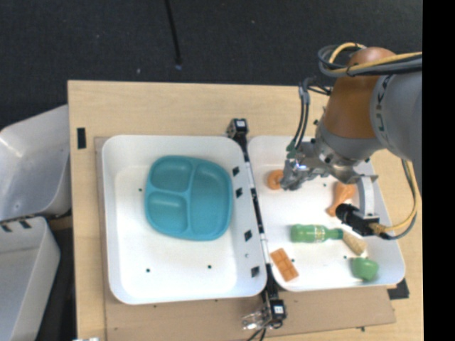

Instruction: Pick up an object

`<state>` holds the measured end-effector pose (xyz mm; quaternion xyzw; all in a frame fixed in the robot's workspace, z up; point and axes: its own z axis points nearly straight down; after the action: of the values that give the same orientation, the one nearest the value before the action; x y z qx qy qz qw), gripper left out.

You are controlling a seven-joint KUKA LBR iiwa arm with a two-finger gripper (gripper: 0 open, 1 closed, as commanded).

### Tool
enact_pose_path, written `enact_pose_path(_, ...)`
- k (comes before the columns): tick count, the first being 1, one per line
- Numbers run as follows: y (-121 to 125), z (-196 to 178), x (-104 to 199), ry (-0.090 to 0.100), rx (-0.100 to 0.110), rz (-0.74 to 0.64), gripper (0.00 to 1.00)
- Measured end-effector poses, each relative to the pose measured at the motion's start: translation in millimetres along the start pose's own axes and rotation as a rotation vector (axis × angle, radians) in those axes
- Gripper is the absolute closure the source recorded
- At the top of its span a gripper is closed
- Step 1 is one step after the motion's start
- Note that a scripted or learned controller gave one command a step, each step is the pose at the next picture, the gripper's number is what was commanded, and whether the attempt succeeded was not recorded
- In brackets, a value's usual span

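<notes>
My gripper [291, 180] hangs over the upper left part of the right bin [313, 279], right beside a small round orange thing [274, 180] that lies at its left. Lower in that bin lie a green bottle [315, 234] on its side, an orange waffle-like block [284, 264], a green round piece [365, 268], an orange carrot-like piece [340, 196] and a tan stick [353, 243]. Nothing shows between the gripper's tips, and the wrist hides how they stand.
The left bin [128, 275] holds a teal divided plate [190, 197]. A black-clipped divider [249, 204] runs between the two bins. The bench [92, 112] edge lies around both bins.
</notes>
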<state>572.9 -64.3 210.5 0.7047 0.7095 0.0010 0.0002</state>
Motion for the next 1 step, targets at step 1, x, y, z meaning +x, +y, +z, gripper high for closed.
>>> enact_pose_path(1, 35.7, -11.1, 41.0, -0.001, -0.003, 0.0, 1.0)
